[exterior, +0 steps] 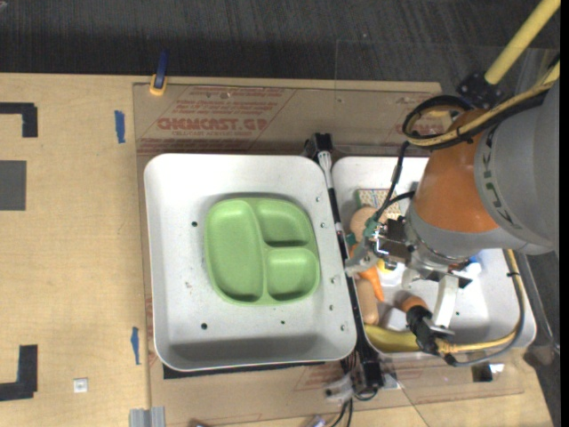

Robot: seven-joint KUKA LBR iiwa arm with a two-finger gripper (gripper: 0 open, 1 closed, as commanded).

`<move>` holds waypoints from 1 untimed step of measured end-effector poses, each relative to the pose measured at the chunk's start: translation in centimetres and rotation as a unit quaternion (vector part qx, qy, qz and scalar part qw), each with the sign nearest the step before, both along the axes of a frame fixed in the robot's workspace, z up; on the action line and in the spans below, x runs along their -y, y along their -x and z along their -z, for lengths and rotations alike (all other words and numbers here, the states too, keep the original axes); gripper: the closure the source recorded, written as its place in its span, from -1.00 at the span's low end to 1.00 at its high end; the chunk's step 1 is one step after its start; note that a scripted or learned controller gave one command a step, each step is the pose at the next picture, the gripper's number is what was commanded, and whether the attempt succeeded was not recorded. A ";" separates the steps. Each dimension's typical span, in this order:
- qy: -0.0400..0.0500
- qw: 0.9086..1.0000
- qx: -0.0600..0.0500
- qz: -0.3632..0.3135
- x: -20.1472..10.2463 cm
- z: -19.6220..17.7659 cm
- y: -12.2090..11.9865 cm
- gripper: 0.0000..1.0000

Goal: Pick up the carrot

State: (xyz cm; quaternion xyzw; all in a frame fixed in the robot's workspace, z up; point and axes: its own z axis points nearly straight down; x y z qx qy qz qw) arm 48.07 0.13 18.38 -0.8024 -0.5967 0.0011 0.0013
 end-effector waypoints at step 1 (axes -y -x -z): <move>0.000 1.000 0.000 0.000 0.0 0.0 0.0 -1.00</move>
